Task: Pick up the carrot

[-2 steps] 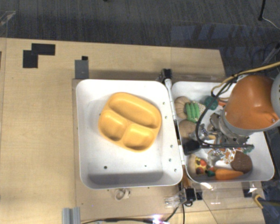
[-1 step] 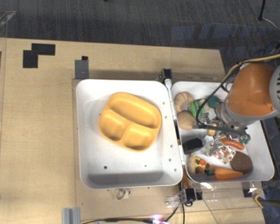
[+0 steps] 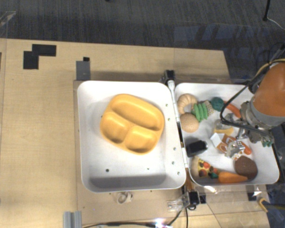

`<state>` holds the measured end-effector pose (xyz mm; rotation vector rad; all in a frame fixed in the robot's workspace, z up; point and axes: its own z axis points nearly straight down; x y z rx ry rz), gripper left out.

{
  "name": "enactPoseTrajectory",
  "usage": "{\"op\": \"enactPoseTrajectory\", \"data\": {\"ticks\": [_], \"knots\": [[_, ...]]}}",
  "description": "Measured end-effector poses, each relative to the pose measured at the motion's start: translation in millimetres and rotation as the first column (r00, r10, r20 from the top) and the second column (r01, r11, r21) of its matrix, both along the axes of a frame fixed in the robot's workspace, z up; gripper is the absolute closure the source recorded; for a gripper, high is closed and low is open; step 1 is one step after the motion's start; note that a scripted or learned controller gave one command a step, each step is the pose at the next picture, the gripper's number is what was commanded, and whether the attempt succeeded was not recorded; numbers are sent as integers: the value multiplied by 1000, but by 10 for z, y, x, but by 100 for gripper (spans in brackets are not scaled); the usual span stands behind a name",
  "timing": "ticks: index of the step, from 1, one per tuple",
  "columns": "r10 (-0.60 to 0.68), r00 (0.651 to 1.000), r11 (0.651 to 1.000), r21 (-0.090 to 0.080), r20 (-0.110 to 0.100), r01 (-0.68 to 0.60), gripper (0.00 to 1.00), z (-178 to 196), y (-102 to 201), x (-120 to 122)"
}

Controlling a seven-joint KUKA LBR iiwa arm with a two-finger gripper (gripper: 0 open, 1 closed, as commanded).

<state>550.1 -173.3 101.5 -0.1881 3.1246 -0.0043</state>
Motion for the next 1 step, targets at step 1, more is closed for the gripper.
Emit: {"op": "enactPoseTrajectory", "data": {"ticks": [1], "knots": [[14,1000,1000,2,4,-14,0,-119,710,-99]]}}
